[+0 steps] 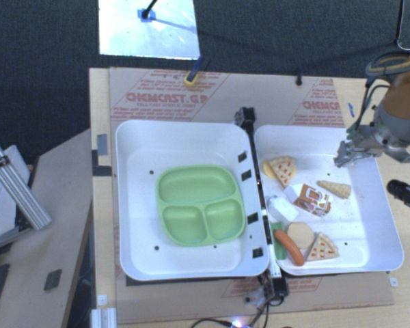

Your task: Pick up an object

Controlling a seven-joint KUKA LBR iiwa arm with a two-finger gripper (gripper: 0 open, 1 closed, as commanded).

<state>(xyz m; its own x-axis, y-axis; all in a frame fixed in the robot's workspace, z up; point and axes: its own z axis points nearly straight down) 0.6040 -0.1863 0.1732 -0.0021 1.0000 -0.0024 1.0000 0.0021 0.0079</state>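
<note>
The tool (348, 152), whose opening cannot be told, is held above the right bin's (383, 214) far edge, nothing seen in it, because the toy food, such as the pizza slice (282, 169), is scattered below for picking.

surface (99, 203): pale wood bench, pretty plain
cardboard sheet (164, 96): flat on the surface, red print on it, sits under both bins
left bin (133, 149): shallow, white, resting on the cardboard
right bin (379, 203): same deal, touching the left one along the middle
yellow bit (191, 79): small, at the cardboard's far edge
</note>
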